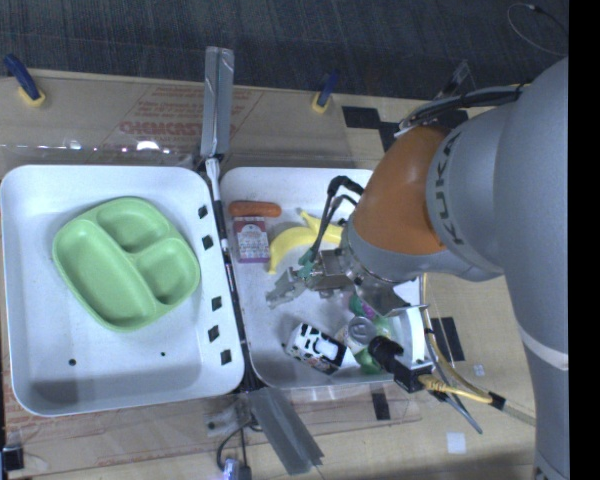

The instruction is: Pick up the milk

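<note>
Milk carton [314, 347], black-and-white, lies on its side in the right bin [280, 373], near that bin's front wall. End effector [298, 280] hovers just above the carton, beside the banana [290, 243]; spread or pressed together, cannot tell.

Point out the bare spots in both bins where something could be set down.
Left bin: bare floor along the near edge and the corners around the green plate. Right bin: a small patch at its near-left corner, left of the milk. The rest is crowded by banana, hot dog and the hand.
</note>
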{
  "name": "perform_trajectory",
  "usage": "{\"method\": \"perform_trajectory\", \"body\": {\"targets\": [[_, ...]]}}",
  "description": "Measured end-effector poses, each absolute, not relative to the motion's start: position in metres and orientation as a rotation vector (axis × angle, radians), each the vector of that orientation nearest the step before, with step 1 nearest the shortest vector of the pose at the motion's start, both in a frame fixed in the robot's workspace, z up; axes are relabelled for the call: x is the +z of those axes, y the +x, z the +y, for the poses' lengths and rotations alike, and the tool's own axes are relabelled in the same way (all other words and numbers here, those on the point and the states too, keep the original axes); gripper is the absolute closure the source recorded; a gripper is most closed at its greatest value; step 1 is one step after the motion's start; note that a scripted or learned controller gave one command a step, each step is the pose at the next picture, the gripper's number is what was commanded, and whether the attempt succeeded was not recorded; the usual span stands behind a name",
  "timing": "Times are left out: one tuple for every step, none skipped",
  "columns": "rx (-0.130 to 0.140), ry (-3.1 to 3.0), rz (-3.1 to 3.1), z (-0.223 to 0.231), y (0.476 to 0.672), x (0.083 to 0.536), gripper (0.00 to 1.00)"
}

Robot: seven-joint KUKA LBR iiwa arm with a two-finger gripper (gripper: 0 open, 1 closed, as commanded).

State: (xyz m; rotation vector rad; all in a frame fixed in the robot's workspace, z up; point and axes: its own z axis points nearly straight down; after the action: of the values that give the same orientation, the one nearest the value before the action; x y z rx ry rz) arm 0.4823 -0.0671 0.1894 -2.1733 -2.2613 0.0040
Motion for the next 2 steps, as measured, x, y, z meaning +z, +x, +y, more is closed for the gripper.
{"method": "perform_trajectory", "body": {"targets": [[0.007, -2.206, -2.226, -0.094, 0.475, 0.096, 0.0], [0.004, -2.184, -2.251, -0.114, 0.477, 0.136, 0.0]]}}
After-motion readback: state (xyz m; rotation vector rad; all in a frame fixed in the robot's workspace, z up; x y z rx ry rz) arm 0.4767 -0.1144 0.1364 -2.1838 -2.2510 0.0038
